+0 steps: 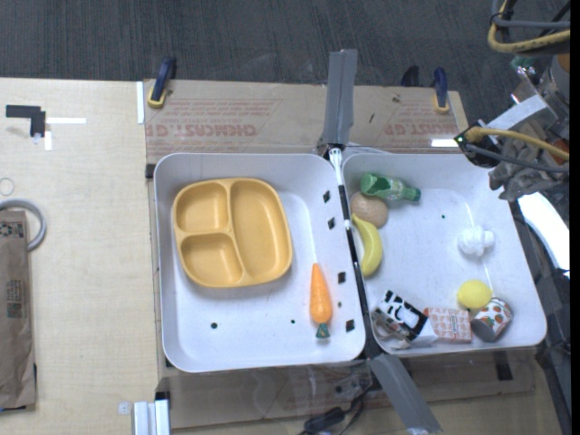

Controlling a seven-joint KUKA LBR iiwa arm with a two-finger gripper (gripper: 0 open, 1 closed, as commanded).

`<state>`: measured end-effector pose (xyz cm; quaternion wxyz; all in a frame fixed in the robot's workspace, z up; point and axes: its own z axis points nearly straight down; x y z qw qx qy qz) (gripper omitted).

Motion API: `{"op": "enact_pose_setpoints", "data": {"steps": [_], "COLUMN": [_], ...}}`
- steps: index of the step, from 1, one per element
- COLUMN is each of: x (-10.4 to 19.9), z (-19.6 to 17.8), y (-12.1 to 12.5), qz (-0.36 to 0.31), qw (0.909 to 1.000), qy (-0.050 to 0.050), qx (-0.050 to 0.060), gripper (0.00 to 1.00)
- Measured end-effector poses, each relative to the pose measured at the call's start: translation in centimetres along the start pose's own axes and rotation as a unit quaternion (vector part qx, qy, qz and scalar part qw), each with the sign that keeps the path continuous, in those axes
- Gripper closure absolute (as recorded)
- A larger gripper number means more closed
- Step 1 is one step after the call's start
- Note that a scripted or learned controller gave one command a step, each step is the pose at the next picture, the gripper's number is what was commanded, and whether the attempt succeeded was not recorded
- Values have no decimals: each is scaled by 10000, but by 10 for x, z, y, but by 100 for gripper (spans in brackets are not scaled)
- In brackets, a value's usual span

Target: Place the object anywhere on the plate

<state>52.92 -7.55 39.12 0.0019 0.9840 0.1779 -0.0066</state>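
A yellow plate (233,232) with three compartments lies in the left bin (263,347), and nothing rests on it. An orange carrot (320,295) lies on the bin floor just right of the plate, near the divider, green end toward the front. The gripper (518,172) hangs at the far right over the back right rim of the right bin (426,270), amid cables and well away from the plate and the carrot. Nothing shows in its grasp.
The right bin holds a green bottle (390,188), a brown round fruit (369,210), a banana (368,246), a white lump (475,240), a yellow ball (474,294), a black-and-white packet (401,315), a small red box (449,324) and a patterned piece (492,320).
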Motion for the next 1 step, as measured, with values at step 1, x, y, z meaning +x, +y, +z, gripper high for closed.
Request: {"op": "enact_pose_setpoints", "data": {"steps": [1], "x": [-24], "z": [18], "y": [-1], "qz": [781], "qw": [9969], "qy": [34], "qx": [15], "gripper": [100]}}
